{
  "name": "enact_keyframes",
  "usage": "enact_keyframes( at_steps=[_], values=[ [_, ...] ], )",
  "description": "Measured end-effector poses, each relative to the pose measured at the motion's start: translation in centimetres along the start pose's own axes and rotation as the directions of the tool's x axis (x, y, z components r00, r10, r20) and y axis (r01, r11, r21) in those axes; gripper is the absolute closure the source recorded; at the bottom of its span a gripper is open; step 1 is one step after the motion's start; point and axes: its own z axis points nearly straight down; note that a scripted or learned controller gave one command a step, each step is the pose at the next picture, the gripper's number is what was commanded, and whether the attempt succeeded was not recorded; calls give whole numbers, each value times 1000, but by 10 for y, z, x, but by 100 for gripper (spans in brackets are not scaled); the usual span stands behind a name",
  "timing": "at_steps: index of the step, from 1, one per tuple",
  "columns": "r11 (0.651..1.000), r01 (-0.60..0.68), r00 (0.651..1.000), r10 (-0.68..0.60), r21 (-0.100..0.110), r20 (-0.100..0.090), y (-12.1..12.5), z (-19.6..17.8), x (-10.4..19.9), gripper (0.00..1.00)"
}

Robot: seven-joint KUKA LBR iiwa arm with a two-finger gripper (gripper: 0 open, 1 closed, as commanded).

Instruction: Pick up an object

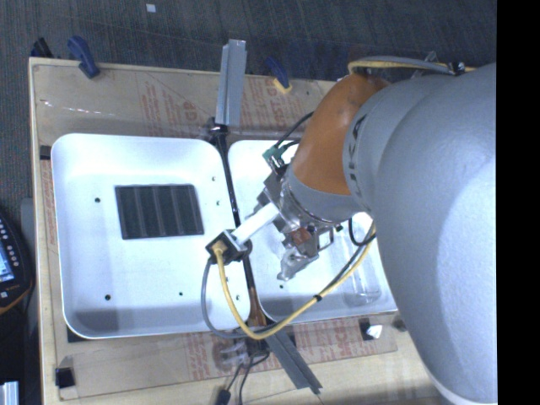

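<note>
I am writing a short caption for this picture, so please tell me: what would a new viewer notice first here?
The big grey arm with its orange band dominates the right side, reaching down over the right bin. Its gripper hangs low inside that bin, with a yellow cable looping away from it across the divider. In the left bin, a dark ribbed rectangular object lies flat near the middle.

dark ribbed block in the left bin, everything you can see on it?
The dark ribbed block is a flat, dark grey rectangle with parallel grooves running across its short side, dividing it into about four strips. It lies flat on the left bin's floor, slightly above centre, long side along the bin. Nothing touches it but the floor; the gripper is over the right bin.
</note>
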Motion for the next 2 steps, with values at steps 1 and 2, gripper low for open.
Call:
enact_keyframes(
  at_steps=[1,2],
  values=[
    [994,110,994,-110,-3,-6,35,-92,23,0],
    [994,110,994,-110,-3,-6,35,-92,23,0]
  ],
)
